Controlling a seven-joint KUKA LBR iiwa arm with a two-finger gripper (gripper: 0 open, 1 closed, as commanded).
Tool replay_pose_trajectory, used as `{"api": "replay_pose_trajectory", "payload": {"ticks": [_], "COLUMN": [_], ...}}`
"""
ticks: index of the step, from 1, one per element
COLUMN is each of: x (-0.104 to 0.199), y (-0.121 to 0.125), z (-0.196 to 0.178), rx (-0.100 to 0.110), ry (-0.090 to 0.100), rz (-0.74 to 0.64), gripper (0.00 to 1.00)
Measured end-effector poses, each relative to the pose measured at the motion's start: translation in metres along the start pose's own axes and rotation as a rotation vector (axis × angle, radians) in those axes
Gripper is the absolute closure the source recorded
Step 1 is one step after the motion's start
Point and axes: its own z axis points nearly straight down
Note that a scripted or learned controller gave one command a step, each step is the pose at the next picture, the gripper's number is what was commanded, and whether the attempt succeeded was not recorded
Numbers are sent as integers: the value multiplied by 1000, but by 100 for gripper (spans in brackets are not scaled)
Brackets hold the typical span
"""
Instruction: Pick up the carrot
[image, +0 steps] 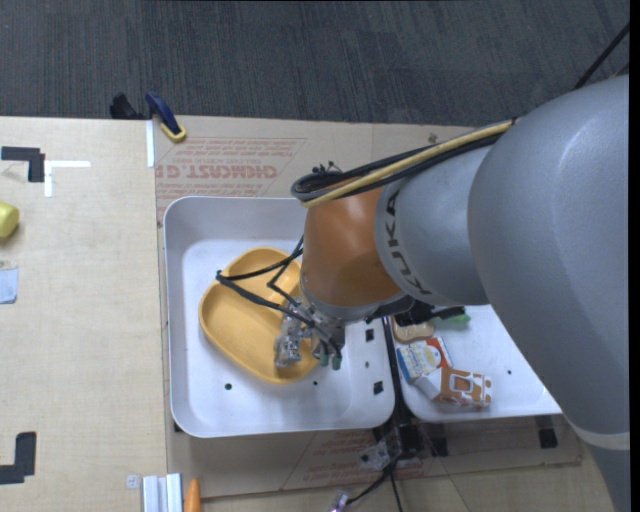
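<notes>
– Carrot (422, 326) first: where does it lie?

– In the right-hand bin (520, 395), to the right of the yellow plate (235, 320) and across the two bins' shared walls from it. I take the short orange piece with a green end to be the carrot. The arm (350, 250) covers part of it, so I'm not fully sure. A printed carton (442, 375) lies just beside it, further from the plate and toward the near edge of the table (80, 350).

– And the end effector (307, 352)?

– It is low in the left-hand bin (172, 330), over the plate's right rim. Whether it is released or clenched I cannot tell, because the wrist and cables hide too much. Nothing that looks like a carrot shows at its tip.

– So what might go wrong?

– My main worry is that it works the wrong bin. If it closes where it is, it would most likely pinch the plate's rim, or tip or drag the plate. It would get no carrot.

– Anything else?

– To reach the carrot it has to cross the bin walls to the right of the plate. If it travels too low it could strike them. The carton is also so close to the carrot that a slightly off approach could nudge it or pick it up instead. The carrot may also roll aside if it is caught off centre.
</notes>
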Motion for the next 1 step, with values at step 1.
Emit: {"api": "replay_pose_trajectory", "payload": {"ticks": [1], "x": [42], "y": [3], "z": [-124], "rx": [1], "ry": [-1], "rz": [392], "gripper": [100]}}
